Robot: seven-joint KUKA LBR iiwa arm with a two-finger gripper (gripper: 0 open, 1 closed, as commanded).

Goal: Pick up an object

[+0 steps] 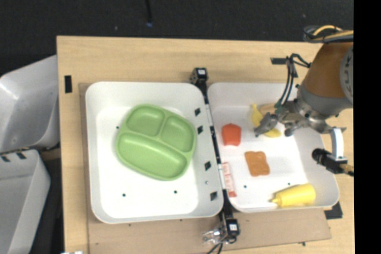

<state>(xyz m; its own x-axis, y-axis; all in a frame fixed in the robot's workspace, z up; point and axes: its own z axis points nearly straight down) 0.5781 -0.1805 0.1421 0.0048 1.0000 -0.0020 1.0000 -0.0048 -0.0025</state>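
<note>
Your gripper [269, 123] hangs over the upper part of the right bin [238, 199], reaching in from the right on the grey arm with its orange band [324, 71]. Its dark fingers sit right over a small yellow object [257, 114] near the bin's back wall; from this slanted overhead angle you cannot tell whether they are spread or closed, or whether they have the yellow piece.

Just left of the gripper, an orange-red block [231, 134] lies apart from it on the bin floor. Below that, near the middle of the bin, rests a flat orange-brown piece [257, 163]. A yellow bottle [294, 195] lies on its side along the bin's front wall, tip pointing left.

Across the divider, the left bin [101, 187] holds a green sectioned plate [156, 141], lying flat near its centre. Both bins sit on the pale wooden bench [119, 56].
</note>
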